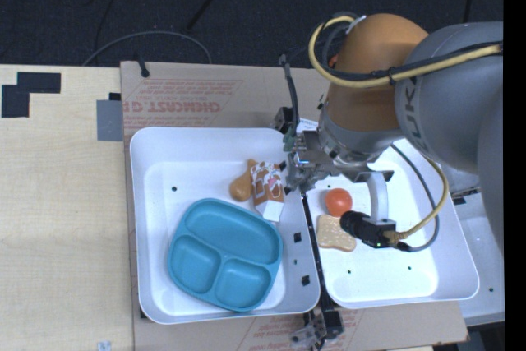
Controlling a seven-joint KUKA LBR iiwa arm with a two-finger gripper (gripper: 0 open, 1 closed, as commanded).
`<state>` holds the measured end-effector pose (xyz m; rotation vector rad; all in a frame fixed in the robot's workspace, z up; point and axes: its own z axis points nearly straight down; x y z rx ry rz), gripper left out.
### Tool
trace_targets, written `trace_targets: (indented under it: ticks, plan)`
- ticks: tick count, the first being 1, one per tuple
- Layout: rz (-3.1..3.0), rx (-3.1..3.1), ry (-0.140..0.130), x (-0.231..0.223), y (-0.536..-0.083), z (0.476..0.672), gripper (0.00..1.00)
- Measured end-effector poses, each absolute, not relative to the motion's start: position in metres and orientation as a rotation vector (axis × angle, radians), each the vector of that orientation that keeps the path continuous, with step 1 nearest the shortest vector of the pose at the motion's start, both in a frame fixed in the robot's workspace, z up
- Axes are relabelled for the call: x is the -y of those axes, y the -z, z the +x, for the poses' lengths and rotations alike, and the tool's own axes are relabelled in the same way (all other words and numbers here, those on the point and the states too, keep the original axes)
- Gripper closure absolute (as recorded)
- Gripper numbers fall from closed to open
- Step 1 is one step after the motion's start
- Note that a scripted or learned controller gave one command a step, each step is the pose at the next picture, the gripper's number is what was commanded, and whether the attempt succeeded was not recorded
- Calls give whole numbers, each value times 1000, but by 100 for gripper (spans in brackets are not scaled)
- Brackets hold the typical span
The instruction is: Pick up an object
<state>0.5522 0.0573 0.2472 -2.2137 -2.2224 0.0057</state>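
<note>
- Gripper (300, 164) is seen low over the wall between the two bins; whether it is clenched or released cannot be told.
- Just beside it, in the left bin (156, 177), a small brown toy (259, 182) is found.
- That toy could be missed, because the wall is so close.
- A blue tray (224, 254) could be bumped too.

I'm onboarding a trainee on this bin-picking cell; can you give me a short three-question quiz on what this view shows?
1. True or false: the blue tray lies in the left bin.
2. Which bin holds the red ball? A left, B right.
3. Fill in: the toast piece lies just ___ the red ball in the view.

Key: 1 true; 2 B, the right bin; 3 below.
</note>
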Motion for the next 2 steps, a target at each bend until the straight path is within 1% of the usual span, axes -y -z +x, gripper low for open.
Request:
trace_targets:
  ticks: [1, 2]
  plan:
    - [-2211, 2224, -4, -110, -249, 542, 100]
    - [-2217, 2221, -6, -107, -249, 542, 0]
